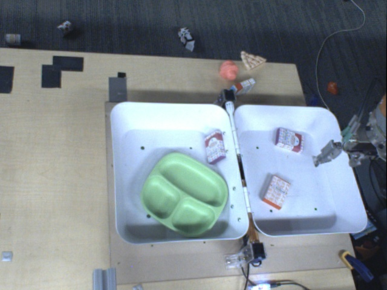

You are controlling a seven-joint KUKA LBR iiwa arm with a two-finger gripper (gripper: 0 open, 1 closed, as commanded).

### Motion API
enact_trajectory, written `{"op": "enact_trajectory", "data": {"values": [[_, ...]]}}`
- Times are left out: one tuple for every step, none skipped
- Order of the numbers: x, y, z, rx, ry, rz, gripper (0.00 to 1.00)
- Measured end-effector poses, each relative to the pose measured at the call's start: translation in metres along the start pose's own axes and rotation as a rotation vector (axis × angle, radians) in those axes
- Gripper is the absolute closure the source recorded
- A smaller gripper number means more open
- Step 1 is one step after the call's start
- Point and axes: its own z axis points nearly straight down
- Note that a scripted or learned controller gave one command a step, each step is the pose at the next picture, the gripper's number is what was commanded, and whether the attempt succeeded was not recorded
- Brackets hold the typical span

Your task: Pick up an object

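A green divided plate lies tilted in the left bin. A small red-and-white box leans by that bin's right wall. The right bin holds two similar small boxes, one near the back and one nearer the front. My gripper reaches in over the right bin's right rim. It is to the right of both boxes and touches neither. Nothing shows in its grasp.
Behind the bins on the bench lie a pink ball, a pale wedge and a small tube. A grey block stands at the left bin's back corner. Cables and clips sit at the front edge.
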Motion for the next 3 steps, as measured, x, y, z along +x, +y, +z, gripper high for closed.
{"op": "enact_trajectory", "data": {"values": [[-0.029,-0.016,0.132,0.004,0.001,0.003,0.00],[0.018,-0.019,0.163,-0.006,-0.002,0.002,0.00],[-0.034,0.093,0.164,-0.004,0.003,-0.003,0.00]]}}
